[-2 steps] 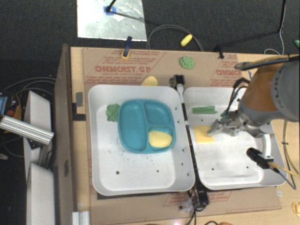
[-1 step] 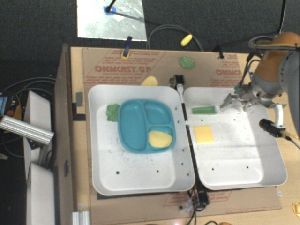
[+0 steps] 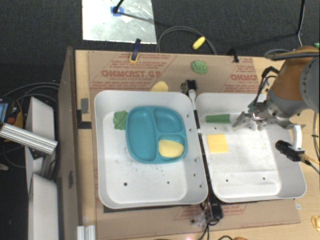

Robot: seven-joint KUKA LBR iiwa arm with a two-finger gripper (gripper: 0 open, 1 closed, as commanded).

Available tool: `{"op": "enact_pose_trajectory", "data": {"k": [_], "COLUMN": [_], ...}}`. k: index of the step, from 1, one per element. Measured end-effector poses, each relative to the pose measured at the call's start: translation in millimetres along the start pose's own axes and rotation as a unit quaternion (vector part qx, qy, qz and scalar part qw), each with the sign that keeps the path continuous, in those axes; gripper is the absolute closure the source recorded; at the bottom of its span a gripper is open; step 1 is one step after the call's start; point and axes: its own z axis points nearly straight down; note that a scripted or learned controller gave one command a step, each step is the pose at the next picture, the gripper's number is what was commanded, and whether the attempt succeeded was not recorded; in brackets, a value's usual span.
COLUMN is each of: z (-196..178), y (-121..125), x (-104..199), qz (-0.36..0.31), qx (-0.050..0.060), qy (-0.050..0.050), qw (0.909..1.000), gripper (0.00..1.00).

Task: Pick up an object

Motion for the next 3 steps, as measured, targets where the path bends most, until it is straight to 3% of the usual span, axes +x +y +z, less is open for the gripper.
{"op": "enact_pose_trajectory", "data": {"k": [1,2,3], "z": [20,9,18], "y": [-32,35,60], "x": [84,57,43], "qz": [-0.004,-0.003,-0.003], "qx": [0.002,-0.005,-0.003], "qy": [0.002,-0.001,-0.001], "qw": [1.0000,1.0000,1.0000], "gripper": [0.00,0.00,0.00]}}
